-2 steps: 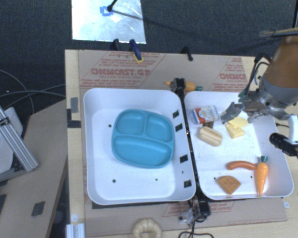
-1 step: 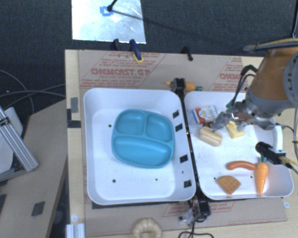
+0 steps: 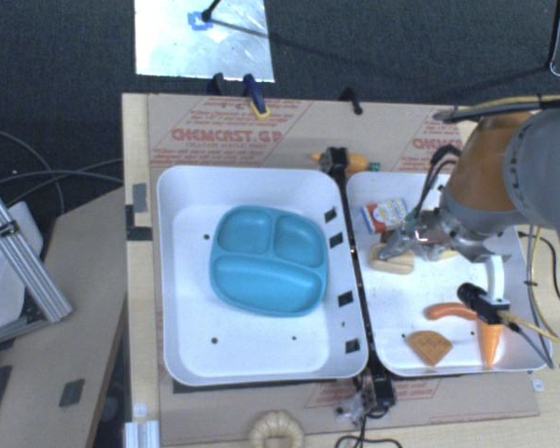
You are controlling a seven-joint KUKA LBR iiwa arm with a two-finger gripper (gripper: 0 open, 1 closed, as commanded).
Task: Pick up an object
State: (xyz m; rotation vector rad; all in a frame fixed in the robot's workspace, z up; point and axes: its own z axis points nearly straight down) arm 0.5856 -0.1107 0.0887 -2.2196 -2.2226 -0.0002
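End effector (image 3: 399,241) hovering in right bin (image 3: 513,367), right above pale bread stick (image 3: 392,264), which is lying left-right. Grip state: cannot tell.

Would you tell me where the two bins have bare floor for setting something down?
Left bin: free floor all around the blue plate, widest along its front. Right bin: crowded near the gripper; one bare patch between bread and cracker.

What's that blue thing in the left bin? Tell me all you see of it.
The blue plate is a sectioned dish, seemingly plastic, with rounded corners: two small compartments along its far side and one large one nearer the camera. It lies flat, slightly skewed, near the middle of the left bin, with nothing on it.
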